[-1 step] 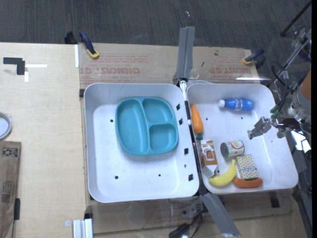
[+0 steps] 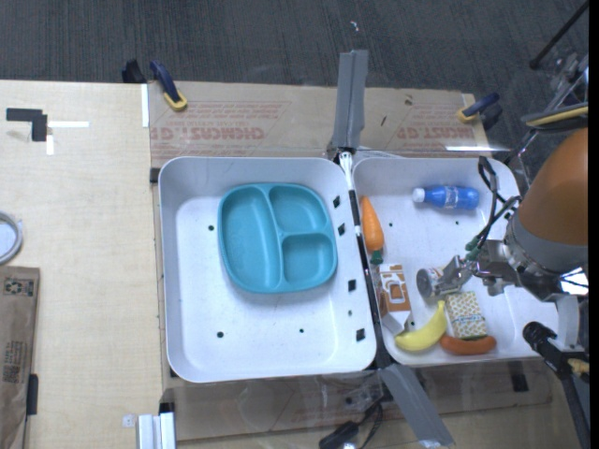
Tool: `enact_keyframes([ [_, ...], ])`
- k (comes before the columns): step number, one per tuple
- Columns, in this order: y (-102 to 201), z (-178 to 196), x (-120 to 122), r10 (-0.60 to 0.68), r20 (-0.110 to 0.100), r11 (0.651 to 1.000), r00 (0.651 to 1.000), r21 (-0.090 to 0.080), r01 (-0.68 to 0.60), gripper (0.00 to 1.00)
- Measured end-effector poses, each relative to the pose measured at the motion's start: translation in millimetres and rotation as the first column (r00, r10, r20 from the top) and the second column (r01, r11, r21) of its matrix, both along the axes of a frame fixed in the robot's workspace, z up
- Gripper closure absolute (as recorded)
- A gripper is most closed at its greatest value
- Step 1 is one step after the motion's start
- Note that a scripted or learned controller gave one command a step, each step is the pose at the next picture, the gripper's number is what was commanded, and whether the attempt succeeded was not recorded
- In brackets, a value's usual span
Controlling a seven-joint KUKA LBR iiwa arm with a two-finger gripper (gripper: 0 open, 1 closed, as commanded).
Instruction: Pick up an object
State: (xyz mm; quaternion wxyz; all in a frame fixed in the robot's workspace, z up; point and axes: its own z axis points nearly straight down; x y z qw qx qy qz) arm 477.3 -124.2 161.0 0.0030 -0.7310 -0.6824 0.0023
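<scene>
Reaching in from the right, the gripper (image 2: 459,274) is low inside the right bin (image 2: 496,171), and I cannot tell how it is set at its tip. Its metal end points to the left, toward a small grey round object (image 2: 427,282) that lies just beside it; I cannot tell whether they touch.

Taking the gripper as landmark: directly below it lies a patterned rectangular block (image 2: 466,314), like a small packet, very near to the tip. Below and to the left of the gripper is a yellow banana (image 2: 423,331), which touches the block's left side. Under the block lies an orange-red sausage-shaped toy (image 2: 468,345), close to the bin's near wall. To the left of the gripper, past the grey object, an orange and white card (image 2: 394,289) lies flat. Up and to the left, a carrot (image 2: 372,226) lies along the wall between the two bins. Above the gripper, a blue bottle (image 2: 447,195) lies on its side, well apart from it.

Between the bottle and the gripper the white floor is bare, and this is the widest free room in this bin. The lower part is crowded, with things pressed near the front edge.

Far to the left of the gripper, the left bin (image 2: 187,279) holds a teal divided plate (image 2: 277,238), with bare floor all around it.
</scene>
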Motion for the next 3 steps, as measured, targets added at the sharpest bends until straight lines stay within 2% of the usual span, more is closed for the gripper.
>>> enact_keyframes([
  [1, -28.4, -72.4, -0.4, 0.022, 0.002, 1.000, 1.000, 0.001, -0.022, 0.00],
  [2, -28.9, -66.6, -0.5, 0.019, -0.003, 1.000, 1.000, 0.002, -0.019, 1.00],
  [3, -27.3, -72.2, -0.6, -0.124, 0.002, 0.992, 0.992, 0.000, 0.124, 1.00],
])
